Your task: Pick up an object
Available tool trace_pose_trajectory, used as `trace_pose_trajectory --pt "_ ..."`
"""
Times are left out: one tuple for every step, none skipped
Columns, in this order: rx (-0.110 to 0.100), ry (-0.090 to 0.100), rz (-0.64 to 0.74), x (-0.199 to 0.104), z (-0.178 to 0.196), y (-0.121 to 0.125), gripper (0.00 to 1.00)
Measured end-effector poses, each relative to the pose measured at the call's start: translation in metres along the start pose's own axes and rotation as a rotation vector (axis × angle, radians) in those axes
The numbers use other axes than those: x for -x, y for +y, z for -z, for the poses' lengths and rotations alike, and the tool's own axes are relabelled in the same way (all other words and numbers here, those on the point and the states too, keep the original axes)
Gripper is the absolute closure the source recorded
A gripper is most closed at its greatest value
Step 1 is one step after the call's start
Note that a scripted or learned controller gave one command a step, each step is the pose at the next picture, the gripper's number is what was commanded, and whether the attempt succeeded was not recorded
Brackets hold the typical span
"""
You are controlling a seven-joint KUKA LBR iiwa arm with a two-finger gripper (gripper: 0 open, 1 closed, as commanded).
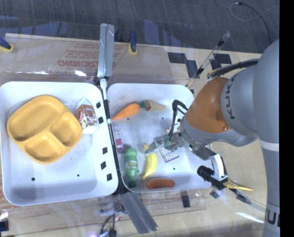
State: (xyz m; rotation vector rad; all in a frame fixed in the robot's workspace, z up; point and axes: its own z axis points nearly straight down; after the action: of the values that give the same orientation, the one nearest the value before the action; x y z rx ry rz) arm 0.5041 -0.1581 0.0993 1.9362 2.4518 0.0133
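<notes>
My gripper (165, 143) hangs low in the right bin (137, 90), over a small white and purple packet (169, 155) beside a yellow banana (150, 165). A green bottle (131, 163) lies left of the banana, and a red sausage (160, 183) lies near the bin's front wall. An orange carrot (126, 111) and a tan cone-shaped item (153, 105) rest toward the back. A thin pink-labelled packet (117, 136) lies along the left wall. The wrist hides the fingers.
The left bin (18, 191) holds a yellow divided plate (43, 128) and a small brown and white carton (87, 115) next to the divider. The grey arm with its orange band (211, 110) covers the right bin's right side.
</notes>
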Motion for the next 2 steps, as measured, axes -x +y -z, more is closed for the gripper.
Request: trace_pose_trajectory --pt "-0.002 -0.003 -0.031 -0.022 0.000 0.002 0.00" --pt "0.005 -0.006 -0.027 -0.020 0.013 0.005 1.00"
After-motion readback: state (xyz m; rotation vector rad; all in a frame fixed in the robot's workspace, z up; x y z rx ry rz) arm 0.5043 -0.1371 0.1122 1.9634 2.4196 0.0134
